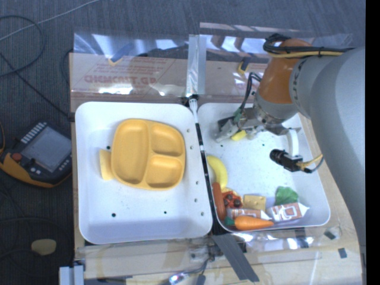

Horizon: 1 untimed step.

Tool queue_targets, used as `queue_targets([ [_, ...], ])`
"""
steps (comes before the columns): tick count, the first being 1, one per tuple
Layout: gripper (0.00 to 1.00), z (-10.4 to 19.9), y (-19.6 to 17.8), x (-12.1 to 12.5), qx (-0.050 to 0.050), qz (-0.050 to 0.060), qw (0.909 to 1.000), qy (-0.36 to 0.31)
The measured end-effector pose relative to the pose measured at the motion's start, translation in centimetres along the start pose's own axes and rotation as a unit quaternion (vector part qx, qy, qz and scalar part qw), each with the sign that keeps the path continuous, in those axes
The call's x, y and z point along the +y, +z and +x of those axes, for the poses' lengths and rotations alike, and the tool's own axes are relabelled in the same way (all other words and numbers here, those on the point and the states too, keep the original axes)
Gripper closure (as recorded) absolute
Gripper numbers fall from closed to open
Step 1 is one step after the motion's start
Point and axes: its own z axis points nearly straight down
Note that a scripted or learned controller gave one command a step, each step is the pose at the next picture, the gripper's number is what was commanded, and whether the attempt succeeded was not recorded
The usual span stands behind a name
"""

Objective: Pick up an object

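Observation:
My gripper (238,127) hangs low over the back left part of the right bin (267,159), below the orange band of the wrist. A small yellow object (238,136) shows right at its tip, touching or just under it. Further forward a banana (218,170) lies along the bin's left wall. In the front corner sit a carrot (252,222), a red item (218,199), a yellow block (254,201), a green piece (287,193) and a red and white carton (285,211).
The left bin (95,218) holds a yellow divided plate (147,153) with a pale yellow slab (105,164) poking out at its left. A black part with a cable (286,158) hangs over the right bin. A handheld controller (37,153) lies on the floor at far left.

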Motion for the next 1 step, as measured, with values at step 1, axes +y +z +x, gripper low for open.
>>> queue_targets([
  [1,1.0,0.05,-1.05,0.11,0.001,-0.001,1.0,0.0],
])
